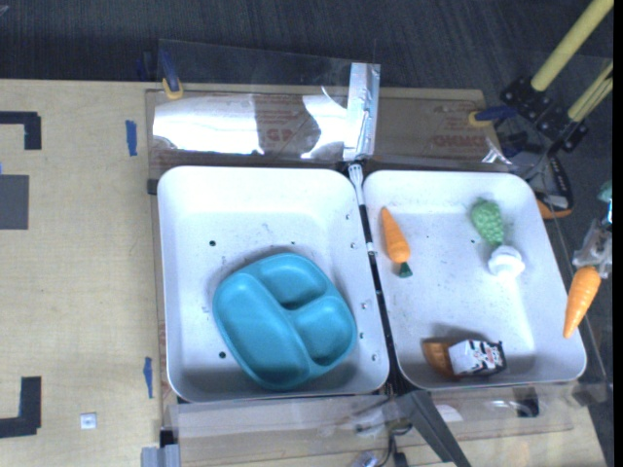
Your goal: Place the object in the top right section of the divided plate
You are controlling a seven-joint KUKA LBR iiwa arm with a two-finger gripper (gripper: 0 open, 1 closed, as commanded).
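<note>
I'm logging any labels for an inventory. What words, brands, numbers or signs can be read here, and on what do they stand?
Nothing can be read for certain.
Red print on the cardboard behind the left bin, under glare: too blurred to read.
Red print on the cardboard behind the right bin: too small and faint to read.
Dark-and-white label on the small orange carton in the right bin: marks show, none readable.

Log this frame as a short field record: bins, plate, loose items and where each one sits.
left bin: holds the blue divided plate, nothing in its sections
right bin: holds the loose items
carrot: near the right bin's left wall
green item: upper right, white piece just below it
small carton: lying near the front wall
second carrot: at the right bin's right rim
task status: not yet done
</note>
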